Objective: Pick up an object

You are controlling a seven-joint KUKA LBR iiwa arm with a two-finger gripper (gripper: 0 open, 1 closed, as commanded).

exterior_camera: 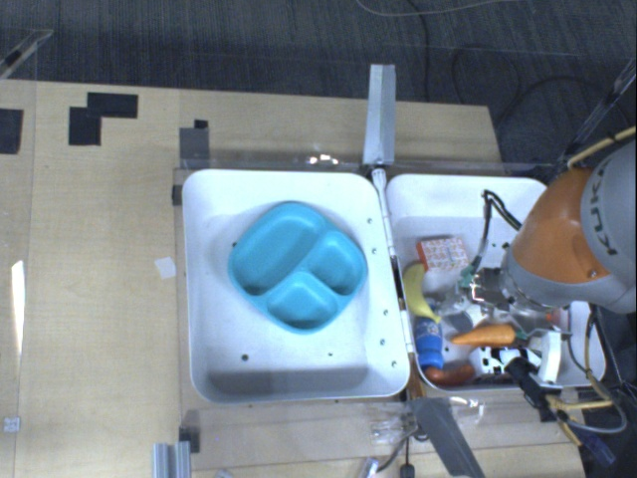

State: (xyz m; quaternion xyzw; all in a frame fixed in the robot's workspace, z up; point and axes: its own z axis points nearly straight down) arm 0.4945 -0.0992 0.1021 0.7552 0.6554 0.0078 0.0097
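Note:
The right bin [448, 202] holds a heap of small objects. A red and white box [441, 254] lies near its middle, with a yellow banana [416, 293] to its left by the bin wall. Below them lie a blue bottle [428, 346], an orange carrot [485, 335], a red piece [453, 373] and a black and white item [495, 362]. My gripper [476, 300] hangs low over the heap, just above the carrot and right of the banana. The wrist hides what is under it.
The left bin [214, 366] holds a blue divided plate [297, 265] in its middle. The arm's orange band [562, 232] and grey body cover the right side of the right bin. A metal post [379, 118] stands behind the divider between the bins.

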